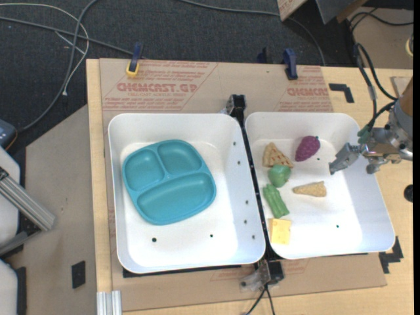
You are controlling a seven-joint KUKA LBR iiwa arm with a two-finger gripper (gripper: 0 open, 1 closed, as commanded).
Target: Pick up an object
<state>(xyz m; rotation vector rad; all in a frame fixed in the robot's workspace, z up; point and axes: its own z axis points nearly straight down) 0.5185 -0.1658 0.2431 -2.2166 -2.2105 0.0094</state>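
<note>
In the right bin (367,235) lie several toy foods: a purple grape bunch (306,147), a tan waffle wedge (276,156), a green round piece (279,174), a long green vegetable (276,201), a tan bread slice (310,189) and a yellow cheese square (280,231). My gripper (357,161) hovers over the bin's right side, open, its two fingers spread with nothing between them. It stands to the right of the bread slice and the grapes, apart from both.
The left bin (131,241) holds a teal divided plate (170,181). Blue clamps (135,58) pin the cardboard at the back. Cables run along the far right. Bare bin floor lies below and right of the foods.
</note>
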